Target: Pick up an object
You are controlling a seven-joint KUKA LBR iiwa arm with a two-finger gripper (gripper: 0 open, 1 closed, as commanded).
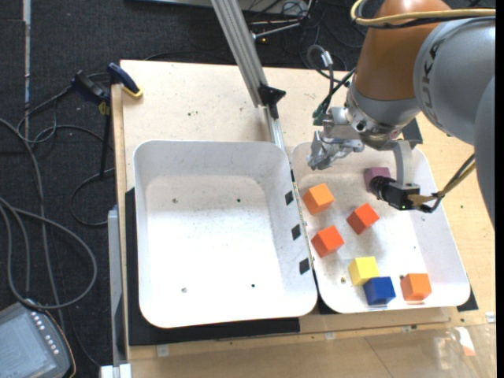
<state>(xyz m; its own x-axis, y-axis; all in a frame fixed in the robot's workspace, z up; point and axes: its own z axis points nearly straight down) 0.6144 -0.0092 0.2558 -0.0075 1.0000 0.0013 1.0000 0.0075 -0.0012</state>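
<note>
I reach in from the right, my grey arm [461, 69] and its orange band [394, 42] bent over the right bin [449, 242]. My gripper [321, 157] hangs above that bin's far left corner, over bare white floor; whether it is parted or closed I cannot tell from this angle, and nothing shows between its tips. Just below it lies an orange cube [318, 198]. Further toward the near edge sit a second orange cube [327, 239] and a red-orange cube [362, 217]. A purple block [377, 176] lies partly behind my wrist hardware. Near the front rim, a yellow cube [363, 269] touches a blue cube [379, 290], with another orange cube [416, 286] just beside them. The left bin [150, 164] adjoins.
</note>
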